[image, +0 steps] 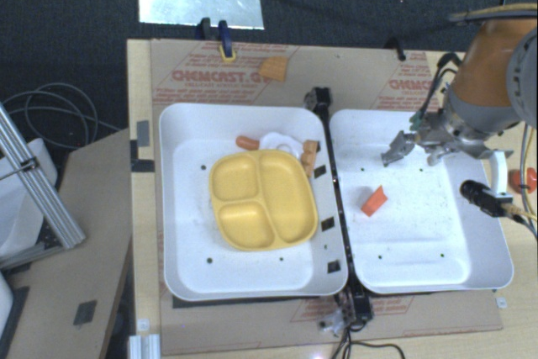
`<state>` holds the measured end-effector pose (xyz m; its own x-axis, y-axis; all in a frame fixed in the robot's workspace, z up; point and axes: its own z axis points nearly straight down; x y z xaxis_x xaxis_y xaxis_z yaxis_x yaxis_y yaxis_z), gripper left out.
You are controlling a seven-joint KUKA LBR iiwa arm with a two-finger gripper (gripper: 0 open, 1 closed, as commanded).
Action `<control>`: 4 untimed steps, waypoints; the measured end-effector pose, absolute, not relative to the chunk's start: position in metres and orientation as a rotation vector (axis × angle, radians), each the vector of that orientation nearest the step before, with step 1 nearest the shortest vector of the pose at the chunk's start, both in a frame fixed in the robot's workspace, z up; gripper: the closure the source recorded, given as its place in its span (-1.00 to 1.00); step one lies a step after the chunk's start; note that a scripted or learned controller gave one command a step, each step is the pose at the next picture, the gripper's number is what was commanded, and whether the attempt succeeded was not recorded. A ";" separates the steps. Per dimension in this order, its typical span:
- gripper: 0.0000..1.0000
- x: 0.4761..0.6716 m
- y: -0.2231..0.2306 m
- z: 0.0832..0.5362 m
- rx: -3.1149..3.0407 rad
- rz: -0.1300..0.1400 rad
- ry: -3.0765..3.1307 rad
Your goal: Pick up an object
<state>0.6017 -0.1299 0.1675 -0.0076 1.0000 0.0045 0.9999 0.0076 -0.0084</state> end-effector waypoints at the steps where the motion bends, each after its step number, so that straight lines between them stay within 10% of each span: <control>1: -1.00 0.568 -0.105 0.080 -2.217 0.002 -2.222; 2: 1.00 0.571 -0.107 0.095 -2.223 -0.004 -2.224; 3: -1.00 0.571 -0.106 0.095 -2.223 -0.003 -2.224; 4: -1.00 0.548 -0.106 0.085 -2.223 -0.005 -2.224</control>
